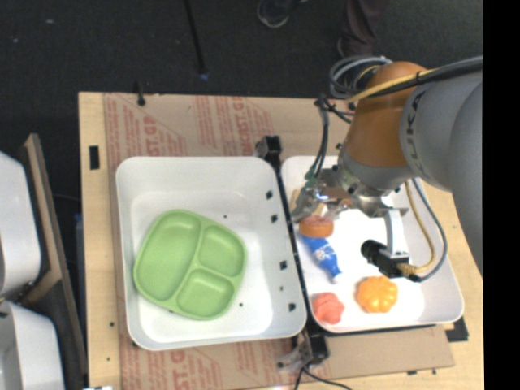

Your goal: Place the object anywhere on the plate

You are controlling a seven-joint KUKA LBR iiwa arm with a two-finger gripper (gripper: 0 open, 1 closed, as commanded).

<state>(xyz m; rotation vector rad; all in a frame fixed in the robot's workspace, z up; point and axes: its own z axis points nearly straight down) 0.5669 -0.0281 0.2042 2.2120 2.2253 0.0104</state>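
Note:
A green plate with three compartments lies in the left bin. My gripper is low over the far left part of the right bin, close to the wall between the bins. A small orange object sits right under the gripper's tip, touching or nearly touching it. I cannot tell whether it is gripped. A blue object lies just in front of the orange one.
A pink-red object and a yellow-orange object lie at the right bin's near edge. A black fitting with a cable hangs off the wrist above the bin's middle. The arm's bulk covers the bin's far right.

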